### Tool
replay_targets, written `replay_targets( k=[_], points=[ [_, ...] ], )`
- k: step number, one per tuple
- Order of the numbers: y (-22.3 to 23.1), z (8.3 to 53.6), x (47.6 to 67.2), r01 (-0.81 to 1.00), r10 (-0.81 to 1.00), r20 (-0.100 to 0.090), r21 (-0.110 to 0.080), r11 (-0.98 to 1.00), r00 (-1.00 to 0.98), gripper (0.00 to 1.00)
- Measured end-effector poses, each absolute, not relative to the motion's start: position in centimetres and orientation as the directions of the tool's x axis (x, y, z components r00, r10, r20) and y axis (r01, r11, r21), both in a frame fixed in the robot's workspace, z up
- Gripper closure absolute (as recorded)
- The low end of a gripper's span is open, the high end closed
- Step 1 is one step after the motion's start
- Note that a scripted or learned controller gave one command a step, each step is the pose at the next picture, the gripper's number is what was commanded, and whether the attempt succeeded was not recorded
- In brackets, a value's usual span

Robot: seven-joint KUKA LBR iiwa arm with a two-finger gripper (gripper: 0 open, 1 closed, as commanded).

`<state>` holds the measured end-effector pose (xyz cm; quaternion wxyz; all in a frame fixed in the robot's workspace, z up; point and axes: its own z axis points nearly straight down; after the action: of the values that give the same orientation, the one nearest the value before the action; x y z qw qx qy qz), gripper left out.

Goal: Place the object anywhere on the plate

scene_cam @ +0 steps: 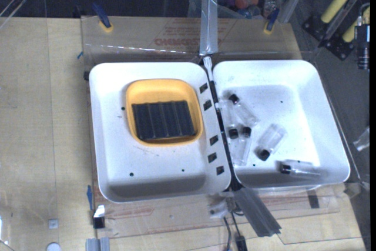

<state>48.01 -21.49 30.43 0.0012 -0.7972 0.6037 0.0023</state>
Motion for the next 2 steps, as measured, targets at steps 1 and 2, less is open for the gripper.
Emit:
replay_targets(
  k=[1, 2],
  points=[
    [-21.3, 26.4, 48.0, -0.885, -0.885, -0.006, 0.001, -0.465, 0.465, 1.0],
    [-21.3, 20.3, 48.0, -0.709, -0.709, -0.007, 0.001, -0.705, 0.705, 1.0]
  ],
)
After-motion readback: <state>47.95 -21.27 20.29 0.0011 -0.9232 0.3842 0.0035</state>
